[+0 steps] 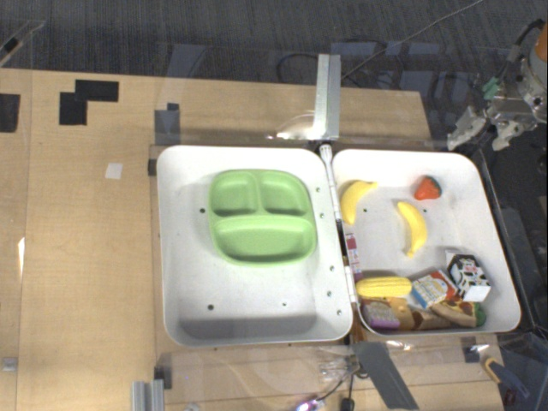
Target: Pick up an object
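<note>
The left bin (184, 255) holds a green divided plate (259, 215), lying flat a little toward twelve o'clock of the bin's middle, apart from all the walls.

In the right bin (467, 174) the objects are loose. A yellow banana (354, 199) lies at about ten o'clock, just beside the wall shared with the left bin. A second banana (413, 226) lies near the middle, and a small red piece, maybe a strawberry (427, 188), sits at one o'clock from it, apart from both bananas. Along the six o'clock edge is a crowded heap: a corn cob (384, 287), touching small packets (428, 291), and a black-and-white box (467, 274) at about four o'clock.

The gripper (488, 120) hangs outside the right bin, beyond its two o'clock corner, well apart from everything inside. It is too small and cluttered to say if it is spread or pressed together; I cannot tell. Nothing shows between its fingers.

So the task looks unstarted: every object lies in a bin, none lifted. Choosing one, descending, closing and lifting all remain. The two bananas and the red piece look the easiest, since each stands clear of its neighbours.
</note>
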`<control>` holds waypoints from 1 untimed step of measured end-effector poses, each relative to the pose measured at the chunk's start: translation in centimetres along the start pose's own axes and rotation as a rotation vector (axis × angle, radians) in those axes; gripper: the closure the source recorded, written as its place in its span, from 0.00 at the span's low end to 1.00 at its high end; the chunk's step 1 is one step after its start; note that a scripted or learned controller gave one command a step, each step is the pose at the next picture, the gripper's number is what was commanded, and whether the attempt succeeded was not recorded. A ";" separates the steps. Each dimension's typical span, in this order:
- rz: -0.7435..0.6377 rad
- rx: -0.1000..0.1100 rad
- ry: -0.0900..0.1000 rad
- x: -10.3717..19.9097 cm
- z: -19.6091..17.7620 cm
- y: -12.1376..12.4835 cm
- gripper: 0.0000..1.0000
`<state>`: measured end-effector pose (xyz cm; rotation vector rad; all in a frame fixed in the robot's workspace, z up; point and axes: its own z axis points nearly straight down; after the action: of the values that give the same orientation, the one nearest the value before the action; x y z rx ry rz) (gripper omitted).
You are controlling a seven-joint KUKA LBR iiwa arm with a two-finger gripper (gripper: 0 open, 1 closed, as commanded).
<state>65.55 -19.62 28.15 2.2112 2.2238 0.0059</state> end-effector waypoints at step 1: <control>0.066 0.002 0.000 -0.5 12.7 -4.0 0.00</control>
<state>61.60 -20.15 15.41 2.2853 2.1507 0.0040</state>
